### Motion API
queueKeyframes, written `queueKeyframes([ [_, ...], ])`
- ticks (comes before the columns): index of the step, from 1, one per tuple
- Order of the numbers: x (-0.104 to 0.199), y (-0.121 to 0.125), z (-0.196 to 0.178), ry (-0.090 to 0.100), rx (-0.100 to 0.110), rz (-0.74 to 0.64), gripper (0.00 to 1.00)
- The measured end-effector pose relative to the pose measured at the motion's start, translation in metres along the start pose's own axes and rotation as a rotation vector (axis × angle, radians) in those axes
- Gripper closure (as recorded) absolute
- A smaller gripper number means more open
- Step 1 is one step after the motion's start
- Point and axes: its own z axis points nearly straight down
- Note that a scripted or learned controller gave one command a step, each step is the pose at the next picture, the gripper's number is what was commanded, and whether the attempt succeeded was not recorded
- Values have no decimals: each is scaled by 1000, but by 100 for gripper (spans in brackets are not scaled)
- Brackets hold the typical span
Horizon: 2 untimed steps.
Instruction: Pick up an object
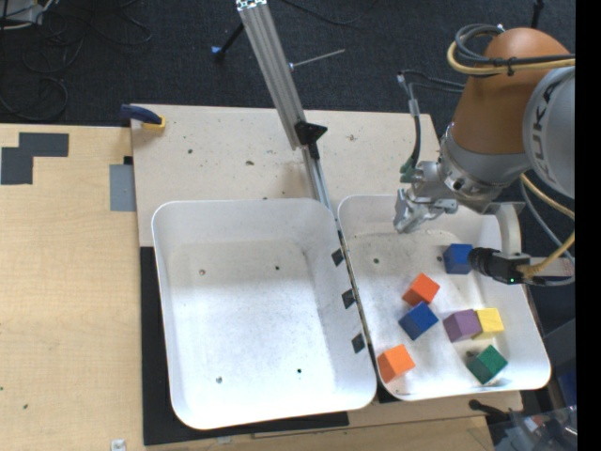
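While the end effector (410,216) hung at the right bin's (535,381) far edge, grip state unclear, coloured blocks (419,319) lay below.

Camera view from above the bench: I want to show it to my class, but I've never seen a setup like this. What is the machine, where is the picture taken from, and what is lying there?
The picture comes from one fixed camera looking down at a slant. The grey and orange machine on the right is a robot arm; the small metal part at its tip is its gripper, hanging over the far end of the right bin. That shallow white tray holds small coloured blocks: two orange, two blue, a purple, a yellow and a green. Beside it is the left bin. I see no block in the gripper.
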Motion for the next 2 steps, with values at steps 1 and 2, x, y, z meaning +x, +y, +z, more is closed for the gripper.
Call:
queueKeyframes([
  [1,57,-10,2,0,2,0,100],
  [2,107,-19,11,-1,2,1,100],
])
